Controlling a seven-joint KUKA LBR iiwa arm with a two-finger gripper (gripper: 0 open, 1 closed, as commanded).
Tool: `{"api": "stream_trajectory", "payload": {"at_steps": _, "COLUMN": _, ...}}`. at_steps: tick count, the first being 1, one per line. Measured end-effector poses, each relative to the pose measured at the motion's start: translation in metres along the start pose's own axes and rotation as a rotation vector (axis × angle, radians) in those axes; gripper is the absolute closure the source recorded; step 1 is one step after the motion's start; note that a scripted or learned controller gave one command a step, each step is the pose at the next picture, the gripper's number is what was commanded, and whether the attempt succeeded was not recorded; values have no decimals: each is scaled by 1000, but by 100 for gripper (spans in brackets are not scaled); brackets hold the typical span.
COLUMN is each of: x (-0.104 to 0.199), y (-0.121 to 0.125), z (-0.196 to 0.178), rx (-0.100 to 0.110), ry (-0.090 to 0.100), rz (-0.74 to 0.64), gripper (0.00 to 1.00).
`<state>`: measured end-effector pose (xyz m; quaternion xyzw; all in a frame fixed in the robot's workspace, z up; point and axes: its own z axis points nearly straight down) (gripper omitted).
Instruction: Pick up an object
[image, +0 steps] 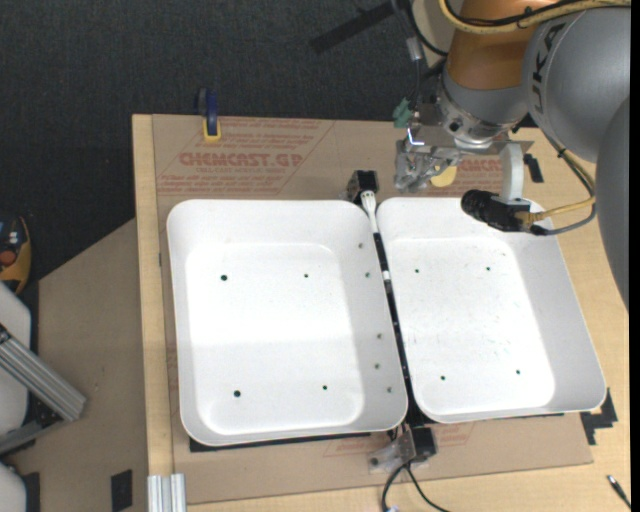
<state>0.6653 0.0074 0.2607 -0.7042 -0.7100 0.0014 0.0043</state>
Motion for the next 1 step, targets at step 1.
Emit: {"api": "stream_trajectory", "payload": {"at_steps": 1, "x": 7, "y": -17, "z": -27, "rx": -8, "ry": -3, "rz": 6, "gripper": 100}}
